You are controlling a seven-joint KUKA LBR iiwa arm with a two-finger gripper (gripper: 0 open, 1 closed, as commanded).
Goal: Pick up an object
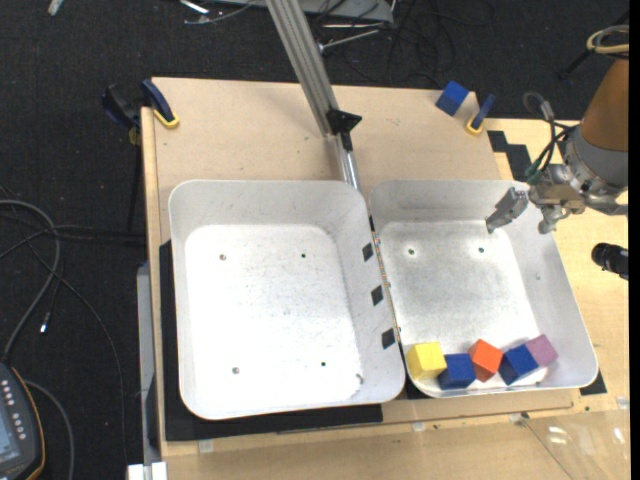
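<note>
fingers (pixel 527 211): spread wide, holding nothing, poised over right bin's far right rim.
blocks (pixel 480 360): huddled along right bin's (pixel 450 268) near wall, well apart from fingers.
left bin (pixel 200 208): beside, on bench (pixel 250 133).

five small blocks huddle along the near edge of the right bin (pixel 560 298): a yellow cube (pixel 426 358), a dark blue block (pixel 458 370) touching it, an orange block (pixel 486 358) tilted, another blue block (pixel 518 363), and a pale purple block (pixel 541 349) at the corner. a sixth blue block (pixel 452 97) sits apart on the desk (pixel 250 128).
</note>
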